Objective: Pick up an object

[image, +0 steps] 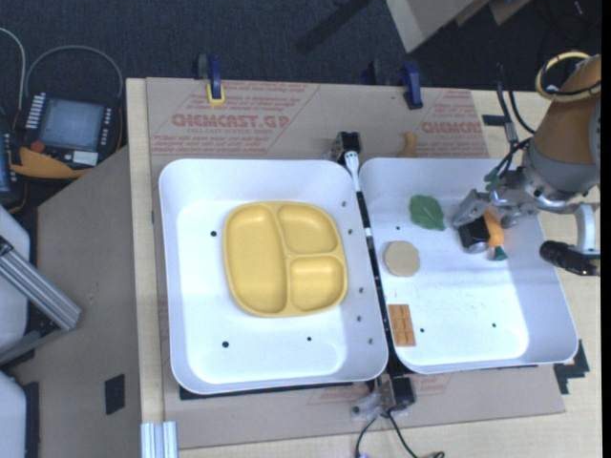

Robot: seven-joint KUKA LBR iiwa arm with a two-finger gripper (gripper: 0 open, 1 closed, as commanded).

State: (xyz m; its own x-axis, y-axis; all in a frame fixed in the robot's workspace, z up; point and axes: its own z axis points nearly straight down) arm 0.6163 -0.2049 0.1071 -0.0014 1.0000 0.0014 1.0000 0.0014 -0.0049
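The bench (pixel 286 103) is a brown board printed with red lettering, and it bears 2 shallow glossy white bins with rounded corners. The left bin (pixel 191 351) carries a smooth yellow plate (pixel 284 257), a rounded square moulded into 3 compartments. In the right bin (pixel 535 332), a green leaf-shaped piece (pixel 427 211) lies toward 12 o'clock, a flat tan disc (pixel 402 258) sits just below it at the bin's 9 o'clock side, and a small orange rectangular tag (pixel 401 324) lies toward 7 o'clock. The arm (pixel 568 132), grey with an orange band, comes in at 3 o'clock and is cut off by the edge. Its gripper (pixel 480 229) hangs low over the bin's 2 o'clock area; an orange object (pixel 495 234) shows against its dark jaws, but whether the jaws pinch it or stand spread cannot be told.
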